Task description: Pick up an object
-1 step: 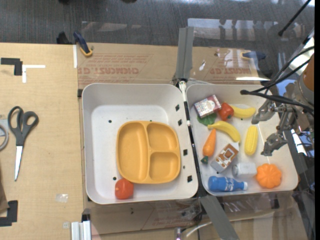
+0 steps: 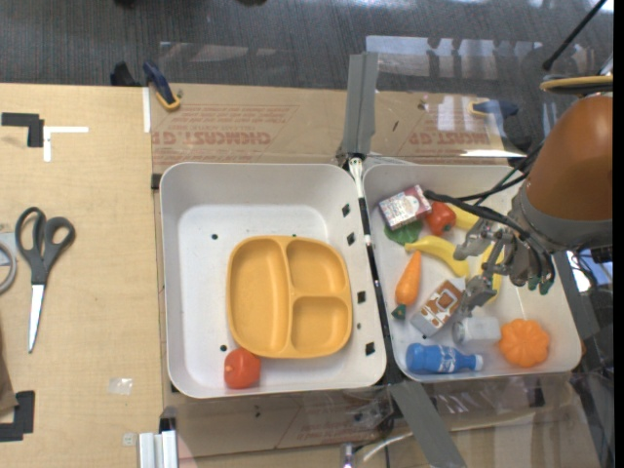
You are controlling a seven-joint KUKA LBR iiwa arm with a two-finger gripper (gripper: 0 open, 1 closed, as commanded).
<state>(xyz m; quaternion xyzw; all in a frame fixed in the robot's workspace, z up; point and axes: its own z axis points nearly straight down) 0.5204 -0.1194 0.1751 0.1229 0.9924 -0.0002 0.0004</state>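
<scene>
A: Hovering low in the right bin (image 2: 561, 291), two-finger gripper (image 2: 480, 295) with fingers looking slightly parted, nothing visibly pinched between them. Hard to be sure, given the cables and glare.

B: Nearest candidates?

A: Lying just left of the fingertips, small brown-and-white printed packet (image 2: 441, 305), flat and glossy. Sitting just below them, pale translucent cup-like piece (image 2: 478, 331), outline blurring into the white floor.

B: Risks?

A: Probably sliding off the flat packet, no edge standing up for the fingers. Possibly nudging the curved yellow plastic banana (image 2: 441, 251), lying just up and left, or the tapered orange carrot (image 2: 409, 279) further left. Crowding making a double contact likely.

B: Other textures?

A: Below right, ribbed orange pumpkin (image 2: 526, 342), rounded, probably rolling if clipped. Below left, smooth blue bottle (image 2: 441, 360) lying on its side. Well left, in the other bin, matte yellow three-compartment tray (image 2: 290, 295) and round red tomato (image 2: 242, 368).
</scene>
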